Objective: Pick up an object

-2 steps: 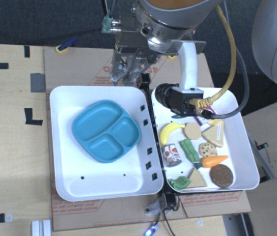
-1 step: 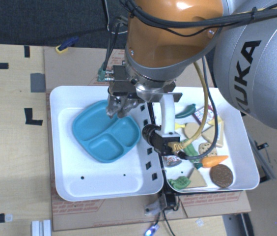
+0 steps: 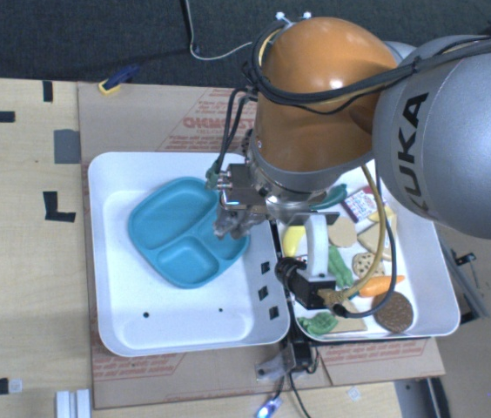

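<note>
A blue divided plate (image 3: 176,233) lies in the left white bin (image 3: 124,320), tilted toward the bin's right side. My gripper (image 3: 231,223) hangs from the orange wrist band (image 3: 324,77), low over the plate's right rim. From this angle I can't make out whether it touches the rim. The right bin (image 3: 437,312) holds several small toy foods: a yellow piece (image 3: 293,238), a white bar (image 3: 317,244), a green piece (image 3: 339,266), an orange carrot (image 3: 378,286), a brown cookie (image 3: 394,313) and a green leaf (image 3: 319,323).
The arm's grey body (image 3: 454,120) covers the back half of the right bin. A purple and white packet (image 3: 361,204) peeks out beneath it. A black cable clip (image 3: 302,286) hangs over the wall between the bins. Cardboard (image 3: 141,120) lies under both bins.
</note>
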